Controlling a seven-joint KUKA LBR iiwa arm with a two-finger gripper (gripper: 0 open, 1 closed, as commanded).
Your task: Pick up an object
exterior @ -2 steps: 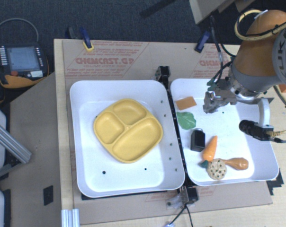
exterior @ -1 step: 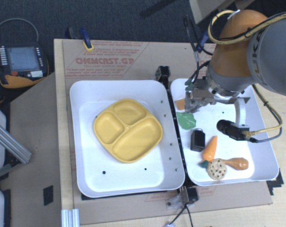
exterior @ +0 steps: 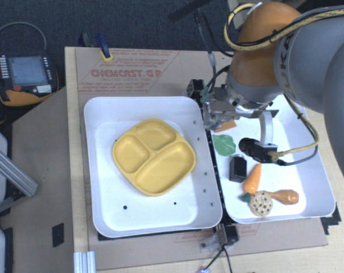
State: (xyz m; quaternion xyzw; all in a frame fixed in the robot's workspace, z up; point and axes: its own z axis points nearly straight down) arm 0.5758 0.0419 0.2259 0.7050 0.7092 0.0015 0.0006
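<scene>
My gripper (exterior: 218, 116) hangs low over the far left corner of the right bin (exterior: 308, 169), its tip hidden by the wrist. A small orange piece (exterior: 227, 125) peeks out just beneath it. Close in front of the gripper lies a green leaf-like toy (exterior: 224, 144). Further forward are a small black block (exterior: 237, 168), an orange carrot (exterior: 252, 179), a round beige slice with holes (exterior: 261, 203) and a tan drumstick-shaped toy (exterior: 285, 197).
The left bin (exterior: 103, 209) holds a yellow divided plate (exterior: 155, 156) in its middle. The bulky grey and orange arm (exterior: 274, 44) covers the far part of the right bin. A raised rim between the bins runs just left of the gripper.
</scene>
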